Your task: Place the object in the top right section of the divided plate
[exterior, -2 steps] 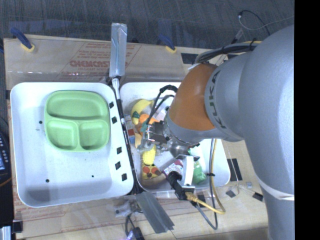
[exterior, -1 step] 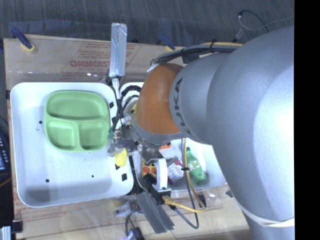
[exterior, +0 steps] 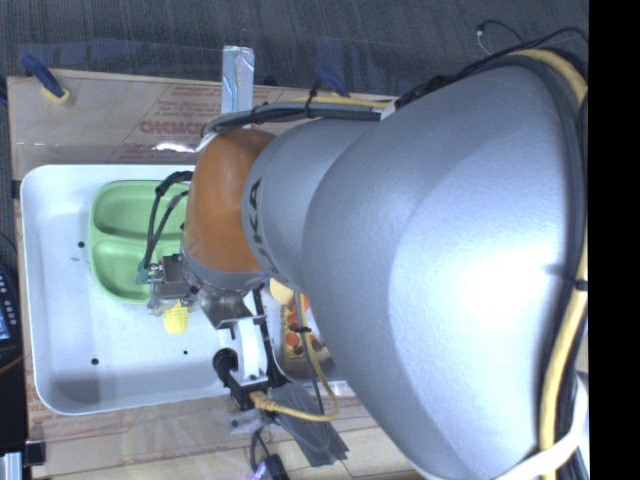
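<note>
My read is that the job is unfinished. The plate (exterior: 120, 238), green and divided, lies in the left bin (exterior: 50, 268), and the parts of it I can see hold nothing; my own arm (exterior: 400, 268) covers its right side, so I can't vouch for those sections. A small yellow object (exterior: 177, 317) shows just off the plate's lower right edge, right under my gripper (exterior: 170, 293). It looks to be the thing I am meant to place, though it is small and partly masked by my wrist hardware. Whether it hangs from me or rests on the bin floor — I cannot tell. Nor can I tell how my gripper is set, wide or narrow, since its tip is lost among the bracket and cables.

So what is done, at most, is bringing the object close to the plate. What is left, as I judge it, is carrying it over the divider into the top right section and letting go there.

As for containers: the left bin holds the plate and the yellow object beside it. To the right of the plate, past the orange band (exterior: 225, 203), a few yellow and red items (exterior: 292, 340) peek out in the other bin, mostly hidden beneath me.
</note>
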Robot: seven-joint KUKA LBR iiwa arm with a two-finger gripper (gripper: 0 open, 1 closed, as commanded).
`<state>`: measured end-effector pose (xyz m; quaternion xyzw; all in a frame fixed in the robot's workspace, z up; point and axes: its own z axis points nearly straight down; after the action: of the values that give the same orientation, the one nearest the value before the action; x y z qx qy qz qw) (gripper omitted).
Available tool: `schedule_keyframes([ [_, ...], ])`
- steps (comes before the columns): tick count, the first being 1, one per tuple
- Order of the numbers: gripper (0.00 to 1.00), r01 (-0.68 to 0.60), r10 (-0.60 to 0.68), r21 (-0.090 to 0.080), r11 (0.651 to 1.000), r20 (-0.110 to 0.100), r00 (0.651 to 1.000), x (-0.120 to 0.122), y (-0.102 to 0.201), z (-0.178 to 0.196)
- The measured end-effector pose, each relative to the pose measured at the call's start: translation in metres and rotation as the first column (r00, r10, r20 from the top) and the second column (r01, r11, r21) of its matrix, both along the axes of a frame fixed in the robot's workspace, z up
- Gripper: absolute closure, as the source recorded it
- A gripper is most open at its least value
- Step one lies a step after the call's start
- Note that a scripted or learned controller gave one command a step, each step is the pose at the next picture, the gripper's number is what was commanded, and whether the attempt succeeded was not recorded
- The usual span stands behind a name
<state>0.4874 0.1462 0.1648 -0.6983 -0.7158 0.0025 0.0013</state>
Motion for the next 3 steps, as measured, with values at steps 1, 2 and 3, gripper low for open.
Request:
schedule_keyframes([
  [1,1.0,-0.069,0.069,0.001,0.998,-0.001,0.998,-0.014,0.061,-0.074],
  [2,1.0,-0.375,0.375,0.002,0.927,0.005,0.927,-0.011,0.049,0.057],
  [3,1.0,-0.426,0.426,0.002,0.905,0.005,0.905,0.02,0.034,0.114],
])
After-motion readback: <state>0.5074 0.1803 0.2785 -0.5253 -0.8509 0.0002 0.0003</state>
